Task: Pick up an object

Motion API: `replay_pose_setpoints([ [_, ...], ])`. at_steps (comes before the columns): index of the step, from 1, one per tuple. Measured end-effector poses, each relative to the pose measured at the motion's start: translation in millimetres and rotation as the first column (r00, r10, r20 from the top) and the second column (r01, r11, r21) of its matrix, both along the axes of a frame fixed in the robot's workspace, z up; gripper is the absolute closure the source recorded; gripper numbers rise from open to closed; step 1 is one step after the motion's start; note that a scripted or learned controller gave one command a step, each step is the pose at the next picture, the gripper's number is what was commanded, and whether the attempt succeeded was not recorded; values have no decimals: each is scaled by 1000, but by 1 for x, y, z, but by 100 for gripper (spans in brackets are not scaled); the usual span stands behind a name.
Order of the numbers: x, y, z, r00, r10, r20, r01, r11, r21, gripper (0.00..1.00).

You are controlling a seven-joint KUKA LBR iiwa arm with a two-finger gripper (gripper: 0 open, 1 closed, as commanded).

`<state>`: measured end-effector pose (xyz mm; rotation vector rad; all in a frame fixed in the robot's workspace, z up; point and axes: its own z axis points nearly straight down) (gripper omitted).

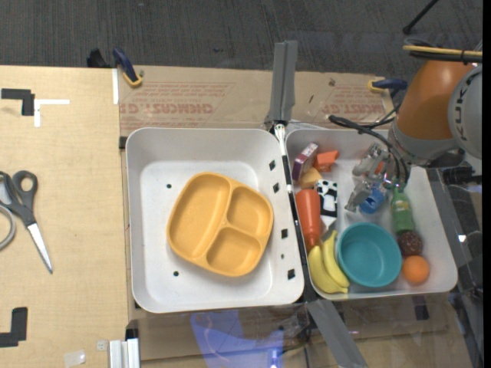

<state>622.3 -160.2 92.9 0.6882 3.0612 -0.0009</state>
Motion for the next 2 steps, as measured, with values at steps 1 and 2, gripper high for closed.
replay_pose_setpoints([
  [1, 2, 0, 11, 1000, 4, 4, -4, 1000, -3, 100],
  [2, -50, 37, -1, 971, -238, -4, 238, 971, 1, 100],
])
